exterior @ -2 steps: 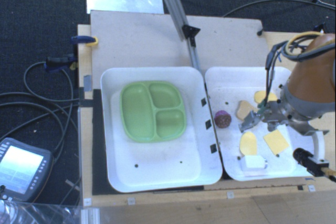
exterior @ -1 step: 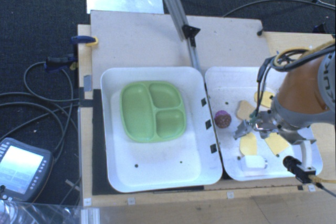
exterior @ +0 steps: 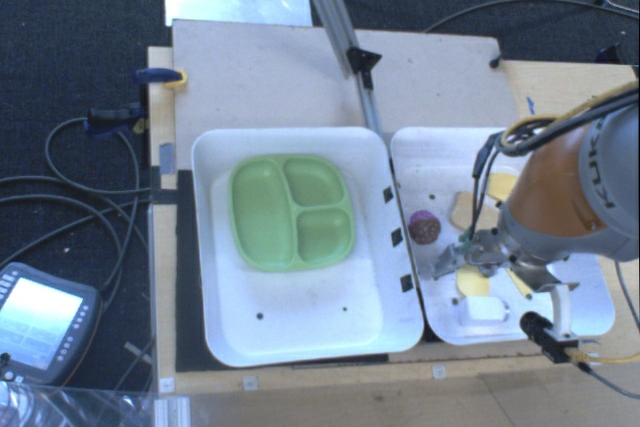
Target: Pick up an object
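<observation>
honestly can't tell if the claw [exterior: 462, 260] is open or closed, wrist blocks it; yellow block [exterior: 473, 284] sits right under it, white block [exterior: 487, 308] just beyond, so it could nudge both and grab neither; purple ball [exterior: 425, 227] nearby might roll off; green tray [exterior: 292, 212] is well away in the other bin [exterior: 300, 335]

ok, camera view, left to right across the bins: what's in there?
Green divided plate in the left bin → dark round object in the right bin → end effector → grey arm with orange band.
</observation>
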Motion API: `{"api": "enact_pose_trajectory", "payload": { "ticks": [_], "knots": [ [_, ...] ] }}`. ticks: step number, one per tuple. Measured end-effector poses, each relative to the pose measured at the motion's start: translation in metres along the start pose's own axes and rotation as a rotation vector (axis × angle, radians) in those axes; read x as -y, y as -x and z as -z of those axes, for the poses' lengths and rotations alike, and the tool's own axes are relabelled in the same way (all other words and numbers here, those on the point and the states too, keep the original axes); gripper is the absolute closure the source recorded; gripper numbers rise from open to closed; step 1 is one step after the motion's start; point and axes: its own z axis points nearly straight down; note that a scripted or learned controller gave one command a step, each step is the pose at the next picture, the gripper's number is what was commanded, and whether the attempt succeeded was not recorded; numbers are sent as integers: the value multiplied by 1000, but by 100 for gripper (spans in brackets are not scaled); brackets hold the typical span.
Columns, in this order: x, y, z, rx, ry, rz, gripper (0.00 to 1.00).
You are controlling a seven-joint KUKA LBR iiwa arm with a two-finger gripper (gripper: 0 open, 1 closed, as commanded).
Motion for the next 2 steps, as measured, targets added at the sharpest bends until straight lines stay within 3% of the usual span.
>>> {"api": "enact_pose_trajectory", "payload": {
  "ticks": [1, 2],
  "knots": [
    [-2, 0, 13, 1, 7, 0, 100],
    [3, 3, 74, 3, 12, 4, 100]
  ]
}}
